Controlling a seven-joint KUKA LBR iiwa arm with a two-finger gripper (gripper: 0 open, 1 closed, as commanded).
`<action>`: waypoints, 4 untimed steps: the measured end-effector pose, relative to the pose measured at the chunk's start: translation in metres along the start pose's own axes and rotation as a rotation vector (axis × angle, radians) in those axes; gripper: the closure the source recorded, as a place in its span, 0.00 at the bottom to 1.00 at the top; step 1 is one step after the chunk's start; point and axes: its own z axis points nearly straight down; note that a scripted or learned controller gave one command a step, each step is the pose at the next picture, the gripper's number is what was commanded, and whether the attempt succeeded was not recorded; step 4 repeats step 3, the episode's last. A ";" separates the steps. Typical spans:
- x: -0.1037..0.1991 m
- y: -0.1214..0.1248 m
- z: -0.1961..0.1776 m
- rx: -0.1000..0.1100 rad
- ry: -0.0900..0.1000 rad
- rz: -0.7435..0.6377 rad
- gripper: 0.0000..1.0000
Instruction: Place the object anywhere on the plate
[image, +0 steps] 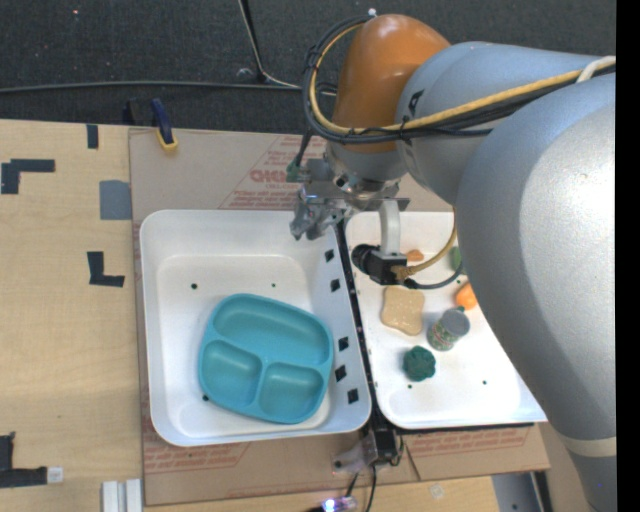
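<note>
1. From above, the bench is pale wood with dark tape marks on its left part, and a sheet of brown cardboard lies under the two white bins. Behind the bench the floor is dark, with black cables running across it.
2. The left bin holds a teal plate with three compartments, lying toward the bin's front.
3. The right bin holds a tan slice of toast, a green broccoli-like piece just in front of it, a small grey can to its right, and an orange piece at the arm's edge. All of them are apart from the plate.
4. The grey arm with its orange band reaches in from the right. Its gripper hangs above the back of the divide between the bins. I cannot tell how it is set.
</note>
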 end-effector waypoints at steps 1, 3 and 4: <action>0.032 0.009 -0.012 0.000 -0.001 0.003 1.00; 0.033 0.002 -0.011 0.001 -0.003 0.007 0.00; 0.033 0.002 -0.011 0.001 -0.003 0.007 0.00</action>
